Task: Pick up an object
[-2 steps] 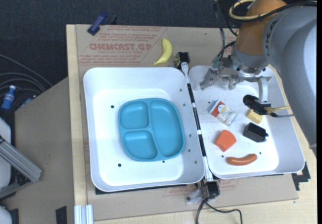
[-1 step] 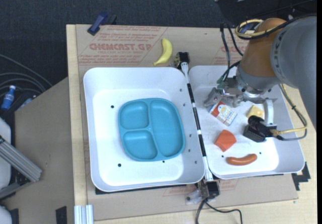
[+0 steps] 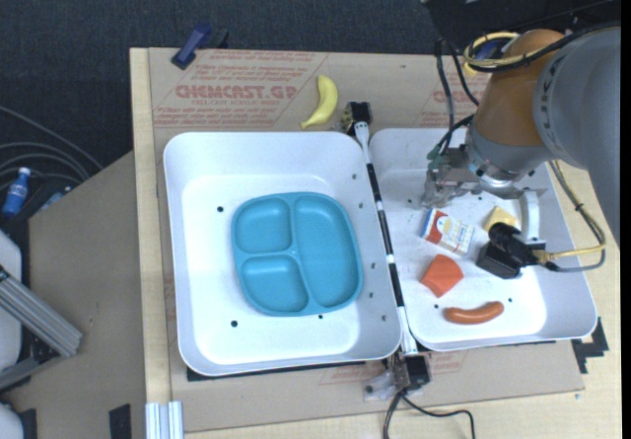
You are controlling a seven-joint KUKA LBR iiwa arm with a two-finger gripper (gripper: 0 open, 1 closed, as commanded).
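Over the rear left part of the right bin [image 3: 565,314], the claw [image 3: 435,192] hangs below the grey arm [image 3: 582,92], which reaches in from the right. Claw state, open or closed, cannot be determined from this view.

Right bin contents:
- A small white, orange and blue carton [image 3: 449,231] lies just beside the claw, on its near side.
- An orange-red block [image 3: 443,275] lies just in front of the carton.
- A reddish sausage [image 3: 473,312] lies near the front wall.

The left bin [image 3: 197,230] holds a blue divided plate [image 3: 296,253]. A banana [image 3: 321,102] lies on the table [image 3: 237,87] behind both bins.
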